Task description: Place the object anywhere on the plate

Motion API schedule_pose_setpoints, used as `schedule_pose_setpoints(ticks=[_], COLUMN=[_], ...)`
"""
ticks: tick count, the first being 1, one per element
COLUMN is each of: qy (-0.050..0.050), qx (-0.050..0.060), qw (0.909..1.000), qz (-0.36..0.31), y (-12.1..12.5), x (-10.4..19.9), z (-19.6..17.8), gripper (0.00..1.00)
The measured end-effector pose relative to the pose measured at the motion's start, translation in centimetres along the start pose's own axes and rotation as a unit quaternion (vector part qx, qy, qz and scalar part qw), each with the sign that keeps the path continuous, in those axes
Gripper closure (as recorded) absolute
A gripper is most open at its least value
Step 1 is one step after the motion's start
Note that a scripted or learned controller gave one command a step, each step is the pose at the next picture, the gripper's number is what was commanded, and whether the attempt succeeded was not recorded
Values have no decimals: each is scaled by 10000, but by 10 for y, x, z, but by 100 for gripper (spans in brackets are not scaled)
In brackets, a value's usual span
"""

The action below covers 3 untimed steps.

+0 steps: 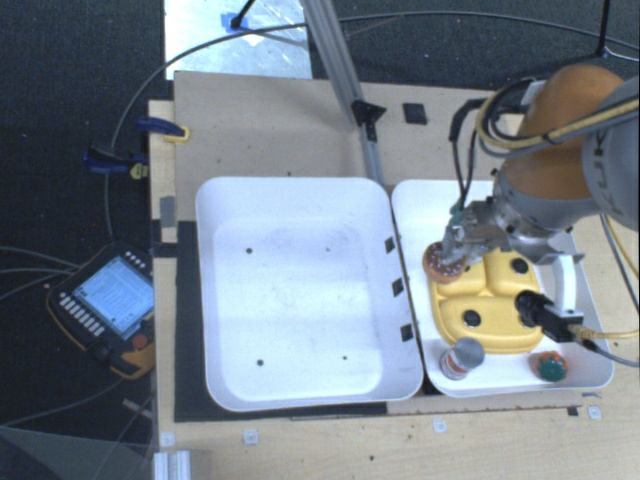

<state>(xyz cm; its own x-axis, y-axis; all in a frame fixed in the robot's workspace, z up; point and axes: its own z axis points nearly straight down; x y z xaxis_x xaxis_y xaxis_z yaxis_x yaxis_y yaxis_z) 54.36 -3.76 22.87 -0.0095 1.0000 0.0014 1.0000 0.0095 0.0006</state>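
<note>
Right now the gripper (452,251) is seen low over the right bin (415,213), at the right of the frame, just above a small round brown thing (437,261). That thing is touching the upper left edge of the yellow plate (485,303) — it may be the object to be placed, but this is only a guess. How the pincer is set cannot be told, because it is hidden under the grey wrist.

A small can (462,356) is seen just below the plate, and a green and orange toy (551,366) lies at the lower right corner of the bin. The left bin (290,288) is well apart from the arm.

What could go wrong? The brown thing sits on the rim, so it could be bumped off the plate — or missed. The plate itself could be pushed sideways if it is pressed by the arm.
</note>
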Motion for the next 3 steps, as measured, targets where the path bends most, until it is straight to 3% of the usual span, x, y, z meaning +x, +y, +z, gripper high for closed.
schedule_pose_setpoints(ticks=[2,3], qy=[5,4], qx=[-7,10], qw=[10000,10000], qz=[-5,1], y=[14,4], x=[96,145], z=[-8,11], gripper=[100,100])
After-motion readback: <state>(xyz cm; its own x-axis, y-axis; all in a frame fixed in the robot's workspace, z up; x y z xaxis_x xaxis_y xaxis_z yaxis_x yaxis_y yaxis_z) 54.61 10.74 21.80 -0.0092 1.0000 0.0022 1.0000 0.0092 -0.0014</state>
